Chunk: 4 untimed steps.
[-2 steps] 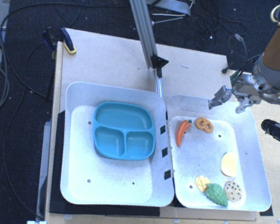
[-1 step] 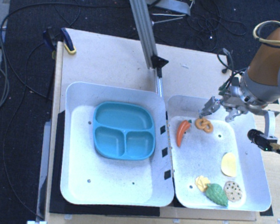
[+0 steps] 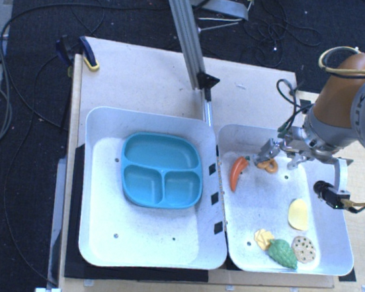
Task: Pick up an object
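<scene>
The right bin [image 3: 330, 238] holds several small items. A brown pretzel [image 3: 267, 164] lies near its back left, with an orange-red carrot-like piece [image 3: 237, 172] just left of it. My gripper [image 3: 278, 156] hangs low over the back of this bin, right at the pretzel. It is open, and one fingertip [image 3: 264, 150] stands just above the pretzel. Nothing sits between the fingers. Further forward lie a pale yellow slice [image 3: 299, 214], a small yellow piece [image 3: 263, 239], a green leafy piece [image 3: 282, 253] and a round cookie [image 3: 303, 249].
The left bin [image 3: 91, 230] holds a blue divided plate [image 3: 162, 171]. A slanted metal pole [image 3: 187, 32] comes down to the bins' shared back edge. Cables [image 3: 289, 93] hang from the arm's wrist [image 3: 337, 109] above the right bin's back rim.
</scene>
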Each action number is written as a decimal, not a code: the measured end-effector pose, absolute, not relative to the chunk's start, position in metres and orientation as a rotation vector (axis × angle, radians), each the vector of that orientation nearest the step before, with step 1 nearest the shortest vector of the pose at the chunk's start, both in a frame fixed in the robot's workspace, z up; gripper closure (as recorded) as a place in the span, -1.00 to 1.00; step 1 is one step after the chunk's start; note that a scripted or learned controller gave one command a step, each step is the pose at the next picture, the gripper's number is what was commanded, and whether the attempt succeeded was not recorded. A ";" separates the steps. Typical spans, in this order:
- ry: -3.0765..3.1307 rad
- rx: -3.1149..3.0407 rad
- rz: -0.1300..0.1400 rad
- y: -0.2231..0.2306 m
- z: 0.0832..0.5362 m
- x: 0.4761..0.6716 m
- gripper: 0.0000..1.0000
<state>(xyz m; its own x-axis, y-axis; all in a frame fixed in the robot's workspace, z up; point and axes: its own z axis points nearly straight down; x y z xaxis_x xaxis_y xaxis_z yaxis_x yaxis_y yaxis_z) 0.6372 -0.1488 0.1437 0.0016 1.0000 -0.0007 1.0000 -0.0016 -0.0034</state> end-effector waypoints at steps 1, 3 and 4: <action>-2.219 -2.220 0.004 -0.148 0.090 0.637 -1.00; -2.223 -2.226 -0.005 -0.151 0.165 0.633 1.00; -2.227 -2.223 -0.005 -0.151 0.218 0.634 1.00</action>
